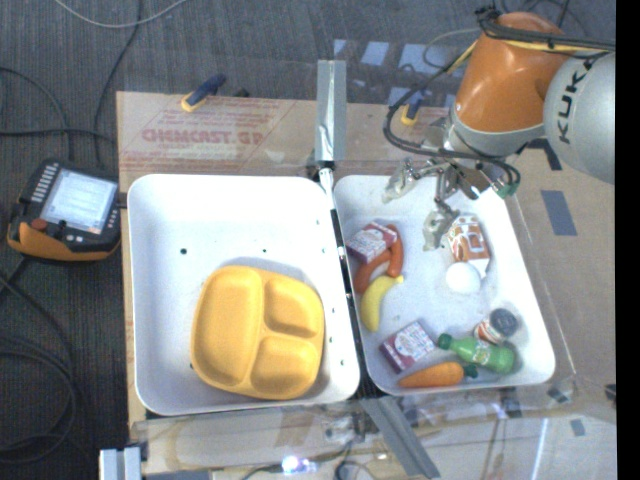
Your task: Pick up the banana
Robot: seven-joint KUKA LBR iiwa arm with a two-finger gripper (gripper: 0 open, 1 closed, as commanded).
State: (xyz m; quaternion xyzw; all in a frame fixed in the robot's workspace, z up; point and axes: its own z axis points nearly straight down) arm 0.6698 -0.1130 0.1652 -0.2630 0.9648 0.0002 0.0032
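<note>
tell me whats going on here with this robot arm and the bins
A grey and orange arm reaches in from the right, with its claw over the upper part of the right bin. The claw is open and holds nothing. The banana it is meant to pick up lies lower left of the claw in that bin, beside a hot dog and among other toy food. The left bin holds a yellow divided tray.
</note>
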